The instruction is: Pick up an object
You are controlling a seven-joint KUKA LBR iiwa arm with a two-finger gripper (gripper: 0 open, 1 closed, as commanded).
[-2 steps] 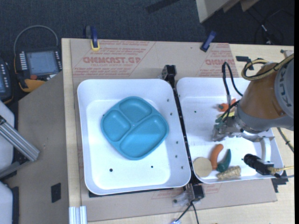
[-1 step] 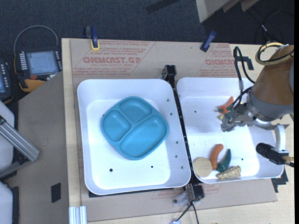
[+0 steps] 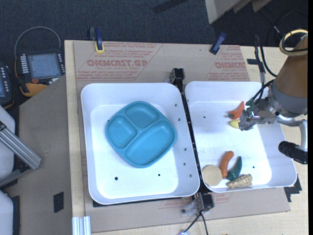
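Note:
My gripper (image 3: 247,120) hangs low over the upper right part of the right bin (image 3: 210,146). Right by its fingertips lie an orange-red piece (image 3: 236,110) and a small yellow piece (image 3: 235,124). Whether either is between the fingers is hidden by the wrist. Near the bin's front edge lie an orange carrot-like piece (image 3: 226,162), a dark teal piece (image 3: 235,168), a pale round disc (image 3: 212,175) and a tan, textured piece (image 3: 239,181).
The left bin (image 3: 98,175) holds a blue divided plate (image 3: 141,133). A black divider clamp (image 3: 177,75) sits between the bins at the back. The arm's orange band (image 3: 295,75) and grey body stand over the right bin's far right edge.

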